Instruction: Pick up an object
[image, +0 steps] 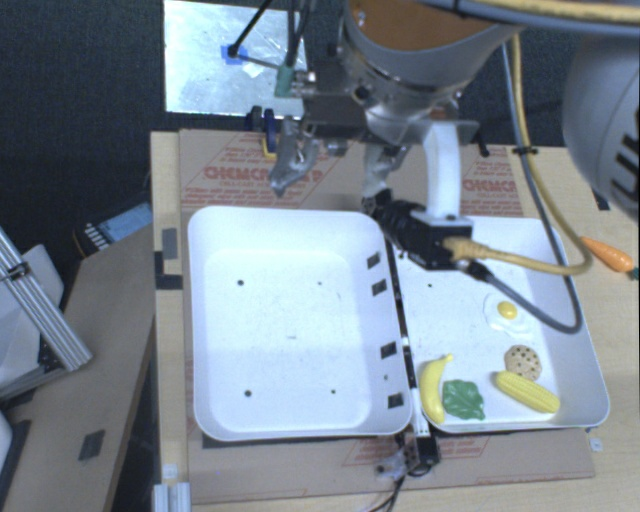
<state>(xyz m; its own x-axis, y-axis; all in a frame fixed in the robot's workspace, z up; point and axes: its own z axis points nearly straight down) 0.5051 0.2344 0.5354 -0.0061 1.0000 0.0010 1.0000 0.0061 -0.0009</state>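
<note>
The end effector (330, 185) hangs above the far edge of the bins, over the printed cardboard sheet (240, 165) that lies on the surface (120, 330). Two metal fingers (290, 165) point downward with a clear gap between them, so the end effector is spread, and nothing is between the fingers.

The left bin (215, 300) is a shallow white tray. The right bin (575, 350) holds five items, all grouped in its near half:
- a toy fried egg (508, 312), nearest the end effector;
- a round cookie (522, 361) just in front of the egg;
- a yellow corn cob (527, 392) near the front right corner;
- a yellow banana (434, 388) against the divider wall;
- a green leafy piece (463, 399) touching the banana's right side.

All five items lie well apart from the end effector, toward the front of the right bin.

The arm (430, 40) enters from the upper right, its orange band at the top of the frame, wrist pointing downward. A yellow cable (520, 262) and a black connector block (425, 238) trail across the far part of the right bin.
</note>
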